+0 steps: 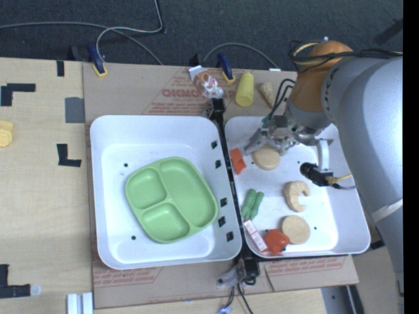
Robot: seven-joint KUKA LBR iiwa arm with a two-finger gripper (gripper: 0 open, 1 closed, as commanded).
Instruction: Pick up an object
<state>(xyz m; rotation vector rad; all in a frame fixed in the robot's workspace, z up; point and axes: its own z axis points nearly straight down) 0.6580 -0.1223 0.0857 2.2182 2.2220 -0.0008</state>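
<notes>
My gripper (271, 141) hangs low over the back of the right bin (347, 222), right above a pale round bun (266, 159) and seemingly touching its top edge. Whether the bun sits between the gripper's tips cannot be made out. In the same bin lie a croissant-shaped piece (296, 195), a flat round biscuit (295, 229), a green vegetable (251, 203), an orange piece (237, 162) by the left wall, and a red piece (275, 241) beside a small packet (254, 233) at the front.
The left bin (108, 142) holds a green divided plate (170, 199). Behind the bins on the cardboard stand a yellow bottle (244, 89), a small tan item (267, 94) and a printed packet (205, 82). The arm's bulk (373, 129) covers the right bin's right side.
</notes>
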